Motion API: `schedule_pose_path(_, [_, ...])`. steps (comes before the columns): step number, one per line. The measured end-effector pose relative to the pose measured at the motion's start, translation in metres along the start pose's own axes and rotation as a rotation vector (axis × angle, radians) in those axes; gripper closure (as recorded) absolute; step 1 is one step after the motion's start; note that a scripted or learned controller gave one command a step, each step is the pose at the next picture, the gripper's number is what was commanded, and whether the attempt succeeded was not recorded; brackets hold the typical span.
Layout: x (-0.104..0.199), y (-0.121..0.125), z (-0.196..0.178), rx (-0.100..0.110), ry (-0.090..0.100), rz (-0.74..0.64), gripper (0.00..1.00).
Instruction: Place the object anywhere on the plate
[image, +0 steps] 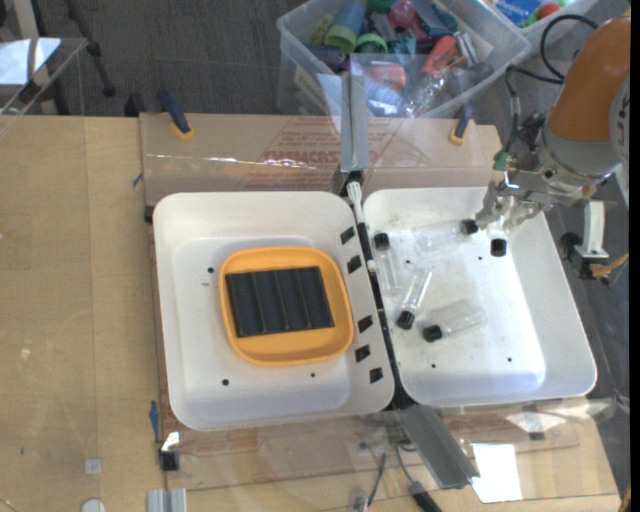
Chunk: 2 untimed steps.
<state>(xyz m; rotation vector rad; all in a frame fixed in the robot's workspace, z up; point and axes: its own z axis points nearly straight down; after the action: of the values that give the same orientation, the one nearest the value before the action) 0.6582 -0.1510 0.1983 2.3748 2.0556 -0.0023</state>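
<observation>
In the upper right of the frame, the gripper (497, 222) hangs over the far part of the right bin (560, 340), below the grey arm with its orange band (592, 70). Its metal parts show near the bin's back rim, but whether it is open or closed cannot be told from this view, and nothing can be made out in its grasp.

Just below and left of it, several clear plastic vials with black caps lie scattered on the right bin's floor. One capped vial (413, 297) lies tilted near the bin's middle left, another (452, 322) rests lower down toward the centre, and a third (384, 258) sits close to the divider between the bins. A black cap (498, 246) sits just under the gripper; whether they touch is unclear.

Further left, across the divider, the left bin (190, 380) holds the plate (288, 345), an orange-yellow rounded dish with a dark ribbed insert at its middle. It lies flat in the centre of that bin, well apart from the vials.

Beyond the bins, at the top of the frame, a clear tub (300, 45) holds mixed coloured items.
</observation>
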Motion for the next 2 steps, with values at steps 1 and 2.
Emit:
schedule_pose_path(1, [0.051,0.002,-0.025,-0.003,0.001,-0.069,1.0])
schedule_pose_path(2, [0.098,-0.005,-0.044,-0.005,0.001,-0.324,1.0])
